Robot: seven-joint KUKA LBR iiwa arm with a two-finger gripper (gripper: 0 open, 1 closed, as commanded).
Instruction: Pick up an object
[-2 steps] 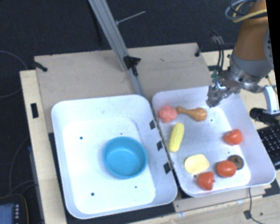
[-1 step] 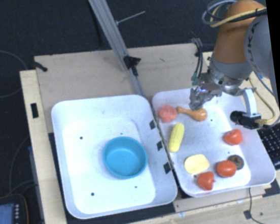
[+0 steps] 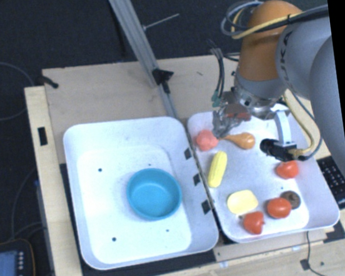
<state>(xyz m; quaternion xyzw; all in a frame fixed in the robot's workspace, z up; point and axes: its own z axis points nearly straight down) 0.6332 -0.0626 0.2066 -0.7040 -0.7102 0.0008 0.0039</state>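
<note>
Camera view gives us the arm (image 3: 287, 49) coming in from the right, its bulk covering the right bin's (image 3: 315, 219) far corner. The tool (image 3: 224, 124) hangs low over that bin, between a pink piece (image 3: 207, 140) and an orange pear-shaped piece (image 3: 242, 139), near both; whether it is apart or together we cannot tell, as the wrist hides it. Nearer us lie a yellow corn cob (image 3: 217, 169), a pale yellow block (image 3: 241, 201), three red pieces (image 3: 278, 208) and a small brown thing too blurred to name. The left bin (image 3: 85, 145) holds a blue bowl (image 3: 154, 193). We can read no writing anywhere on the surface (image 3: 102, 83).
</note>
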